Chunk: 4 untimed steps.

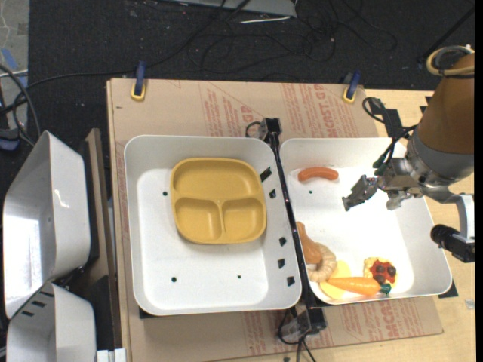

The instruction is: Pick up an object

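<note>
Since the end effector (361, 194) hangs over the bare middle of the right bin (423, 225) with nothing between its fingers, the step in hand looks like choosing a target and lining up above it. Its dark fingers seem somewhat spread, though the slanted view makes the gap hard to judge. The sausage (318, 174) is probably the best pick: it lies alone in the right bin, near the far wall and close to the divider, just beyond the end effector. A clean grasp likely calls for the fingers to straddle its short axis and descend straight. It is a small, orange-red, slightly curved link with rounded ends, and it may roll if nudged. The carrot (353, 284) lies at the bin's near wall, crowded by other toy food, so it looks harder to isolate.
</note>
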Each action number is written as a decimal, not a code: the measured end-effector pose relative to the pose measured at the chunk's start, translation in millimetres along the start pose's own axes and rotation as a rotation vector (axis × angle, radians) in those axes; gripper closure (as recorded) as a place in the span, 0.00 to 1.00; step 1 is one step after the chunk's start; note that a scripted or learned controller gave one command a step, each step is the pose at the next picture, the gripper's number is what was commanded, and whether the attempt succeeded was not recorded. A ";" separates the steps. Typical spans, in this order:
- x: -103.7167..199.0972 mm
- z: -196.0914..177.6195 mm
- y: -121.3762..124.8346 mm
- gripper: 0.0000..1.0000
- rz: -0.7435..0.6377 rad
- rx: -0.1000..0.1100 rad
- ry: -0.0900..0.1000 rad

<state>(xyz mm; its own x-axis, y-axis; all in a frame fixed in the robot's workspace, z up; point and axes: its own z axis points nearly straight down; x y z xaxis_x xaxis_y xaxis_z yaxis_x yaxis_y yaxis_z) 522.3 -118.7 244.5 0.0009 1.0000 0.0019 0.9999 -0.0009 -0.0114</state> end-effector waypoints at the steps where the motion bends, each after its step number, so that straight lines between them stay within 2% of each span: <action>1: 0.1 -5.3 2.1 0.00 -0.002 -0.011 -0.002; 3: 3.8 83.6 -3.4 0.00 0.002 -0.006 -0.001; 4: -4.8 142.0 -1.0 0.00 0.002 -0.005 -0.001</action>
<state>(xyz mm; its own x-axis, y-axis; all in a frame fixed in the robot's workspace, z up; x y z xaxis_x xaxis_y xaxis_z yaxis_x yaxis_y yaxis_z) 519.6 -123.2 102.5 0.0028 1.0000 0.0008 1.0000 -0.0028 -0.0061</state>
